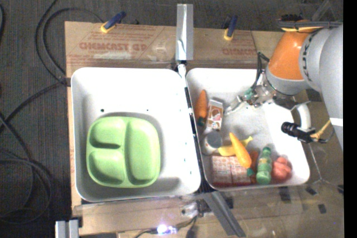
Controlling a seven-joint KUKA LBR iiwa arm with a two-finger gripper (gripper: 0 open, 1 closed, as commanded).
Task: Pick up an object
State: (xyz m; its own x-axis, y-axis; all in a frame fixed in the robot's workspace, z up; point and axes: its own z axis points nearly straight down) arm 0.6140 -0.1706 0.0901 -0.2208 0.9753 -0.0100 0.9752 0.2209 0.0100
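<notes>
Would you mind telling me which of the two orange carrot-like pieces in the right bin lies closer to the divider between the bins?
The orange piece at the bin's left wall, beside the divider; the other orange piece lies mid-bin among the clutter.

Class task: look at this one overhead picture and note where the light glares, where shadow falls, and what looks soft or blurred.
Camera view: a bright glare spot sits at the bench's front edge; the shallow white left bin looks washed out, with soft shadow beside the green divided plastic tray; the small items in the white right bin are soft, their labels unreadable; the grey-and-orange arm's gripper is indistinct.
</notes>
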